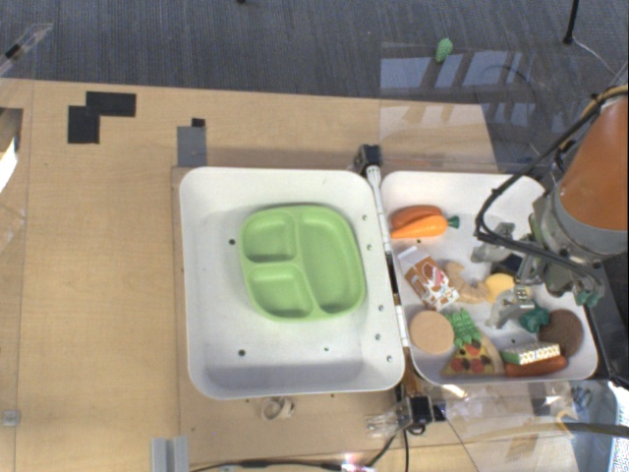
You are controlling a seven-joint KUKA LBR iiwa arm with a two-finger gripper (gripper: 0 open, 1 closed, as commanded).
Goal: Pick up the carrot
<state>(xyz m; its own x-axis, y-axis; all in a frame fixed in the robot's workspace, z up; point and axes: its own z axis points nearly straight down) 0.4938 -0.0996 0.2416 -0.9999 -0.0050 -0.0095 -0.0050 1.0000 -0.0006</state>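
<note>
The bench is seen w/ two white bins side by side. The left bin holds a green divided plate, set approx. in its centre. The right bin is crowded w/ toy food. The arm is seen at the right edge, above that bin. The gripper is placed over the bin's right-centre; whether it is released or clenched cannot be told. The carrot lies flat near the right bin's top-left corner, well apart from the gripper, green end pointing right. A round biscuit lies lower, near the bin's left wall.
</note>
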